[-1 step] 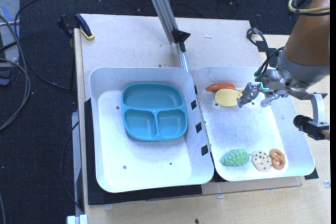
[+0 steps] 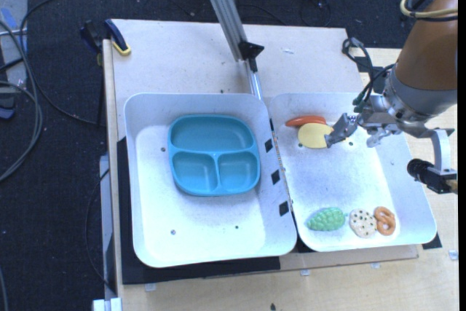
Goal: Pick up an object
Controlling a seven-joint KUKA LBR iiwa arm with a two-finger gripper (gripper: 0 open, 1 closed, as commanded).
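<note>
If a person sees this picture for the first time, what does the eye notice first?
Probably the bright blue divided plastic tray in the left white bin. Next, the grey arm's gripper beside a yellow toy food piece at the back of the right white bin.

Hidden and cropped parts

The arm (image 2: 426, 47) ran off the right edge, its base out of frame. The gripper (image 2: 341, 130) overlapped the right end of the yellow piece (image 2: 314, 135), and its fingers were too small and dark to tell apart. The orange piece (image 2: 306, 121) lay partly behind the yellow one.
</note>
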